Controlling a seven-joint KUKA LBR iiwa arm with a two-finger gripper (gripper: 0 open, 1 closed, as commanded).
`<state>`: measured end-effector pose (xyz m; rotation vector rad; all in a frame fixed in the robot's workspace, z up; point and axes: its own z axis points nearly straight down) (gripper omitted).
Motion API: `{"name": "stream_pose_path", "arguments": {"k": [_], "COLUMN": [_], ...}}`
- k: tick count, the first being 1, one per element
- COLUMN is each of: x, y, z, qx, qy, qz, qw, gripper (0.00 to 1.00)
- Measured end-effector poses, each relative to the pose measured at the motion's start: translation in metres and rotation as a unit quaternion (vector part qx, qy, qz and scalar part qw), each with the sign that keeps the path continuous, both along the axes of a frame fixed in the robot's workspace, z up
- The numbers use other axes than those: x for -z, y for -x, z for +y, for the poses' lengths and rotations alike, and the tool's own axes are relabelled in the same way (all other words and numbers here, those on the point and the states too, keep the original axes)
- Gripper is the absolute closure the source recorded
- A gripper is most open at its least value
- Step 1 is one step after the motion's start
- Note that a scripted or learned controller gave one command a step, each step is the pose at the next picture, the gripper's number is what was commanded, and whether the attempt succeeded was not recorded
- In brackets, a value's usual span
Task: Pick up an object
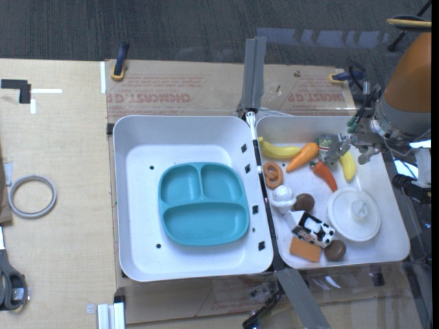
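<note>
The right bin [391,245] holds several toy foods. Among them are a yellow banana [280,148], an orange carrot [302,156], a red chili [326,175] and a small yellow piece [348,165]. Nearer the front lie an orange ring [273,175], a white figure [282,197], a brown ball [304,201], a white round lid [354,214], a black-and-white cow [315,229], an orange block [306,249] and another brown ball [335,250]. My gripper [350,151] hangs open over the bin's back right, just above the small yellow piece, holding nothing.
The left bin [130,184] holds a teal divided plate [204,203]. A grey divider post [252,74] stands between the bins at the back. On the wooden bench to the left lie a tape ring [31,196] and scissors [12,288].
</note>
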<state>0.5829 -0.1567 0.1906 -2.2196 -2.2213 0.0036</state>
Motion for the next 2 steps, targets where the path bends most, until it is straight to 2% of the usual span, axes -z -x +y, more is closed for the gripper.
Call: {"name": "stream_pose_path", "arguments": {"k": [1, 2], "x": [0.0982, 0.0890], "y": [-0.0182, -0.0182], "z": [-0.0225, -0.0232], "qx": [0.000, 0.001], "qy": [0.0002, 0.0003], "qz": [-0.002, -0.001], "qw": [1.0000, 1.0000], "gripper": [0.00, 1.00]}}
